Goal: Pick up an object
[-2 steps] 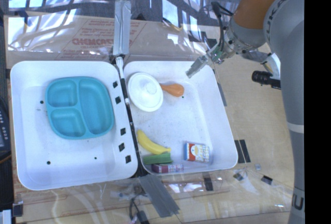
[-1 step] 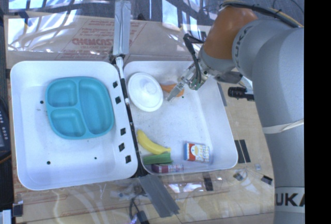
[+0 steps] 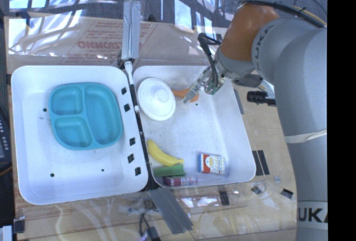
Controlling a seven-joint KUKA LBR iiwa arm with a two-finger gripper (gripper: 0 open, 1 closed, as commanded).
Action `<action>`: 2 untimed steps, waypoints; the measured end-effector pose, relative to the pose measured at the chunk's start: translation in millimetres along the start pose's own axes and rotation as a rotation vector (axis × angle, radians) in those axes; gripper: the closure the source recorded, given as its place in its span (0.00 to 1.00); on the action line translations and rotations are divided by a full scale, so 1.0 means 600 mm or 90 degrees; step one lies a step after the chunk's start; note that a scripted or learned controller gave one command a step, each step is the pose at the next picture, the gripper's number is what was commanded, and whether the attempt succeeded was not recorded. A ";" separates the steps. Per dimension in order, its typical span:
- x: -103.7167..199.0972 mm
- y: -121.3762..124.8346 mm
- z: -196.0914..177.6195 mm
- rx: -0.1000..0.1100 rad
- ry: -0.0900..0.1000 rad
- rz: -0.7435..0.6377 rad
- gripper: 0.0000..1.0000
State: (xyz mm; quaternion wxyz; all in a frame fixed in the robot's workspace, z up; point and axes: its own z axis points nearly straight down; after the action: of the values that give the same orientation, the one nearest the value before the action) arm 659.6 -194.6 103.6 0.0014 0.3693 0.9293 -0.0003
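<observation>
My gripper (image 3: 193, 94) reaches down into the far part of the right bin (image 3: 236, 139), coming in from the right. Its tip is right at a small orange object (image 3: 179, 92) lying on the bin floor, which it partly hides. Just left of that is a round white bowl (image 3: 157, 98). Along the bin's near edge lie a yellow banana (image 3: 160, 153), a green block (image 3: 168, 170), a small printed carton (image 3: 212, 163) and a thin tube (image 3: 179, 181).
The left bin (image 3: 28, 167) holds a blue divided plate (image 3: 86, 114). A black-clipped divider (image 3: 132, 123) separates the two bins. The grey arm (image 3: 295, 67) covers the right bin's far right corner.
</observation>
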 end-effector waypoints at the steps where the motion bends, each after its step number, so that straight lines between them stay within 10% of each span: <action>1: 0.012 -0.031 -0.079 0.000 0.000 -0.196 1.00; 2: 0.015 -0.010 -0.179 0.000 -0.001 -0.049 1.00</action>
State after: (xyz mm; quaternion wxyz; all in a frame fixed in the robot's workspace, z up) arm 648.6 -192.6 211.0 0.0022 0.3332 0.9429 -0.0009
